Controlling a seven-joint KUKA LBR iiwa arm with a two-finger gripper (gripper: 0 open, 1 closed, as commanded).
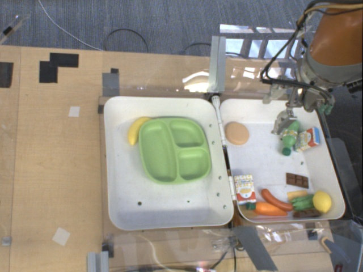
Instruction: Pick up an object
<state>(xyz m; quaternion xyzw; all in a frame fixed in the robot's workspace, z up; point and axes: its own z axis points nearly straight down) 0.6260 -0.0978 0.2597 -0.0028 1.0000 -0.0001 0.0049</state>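
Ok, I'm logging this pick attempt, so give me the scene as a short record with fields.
left bin: green divided plate, banana tucked at its upper-left edge
right bin: tan round cookie, green bottle, small carton, chocolate bar, sausage, carrot, lemon
gripper: low over the right bin, right beside the green bottle
grasp: nothing seen between the fingers

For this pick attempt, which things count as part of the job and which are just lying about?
In play:
- gripper, low over the right bin
- green bottle right under it
- small carton beside the bottle

Lying about:
- green divided plate and banana in the left bin
- round cookie
- chocolate bar
- juice box
- carrot, sausage, lemon
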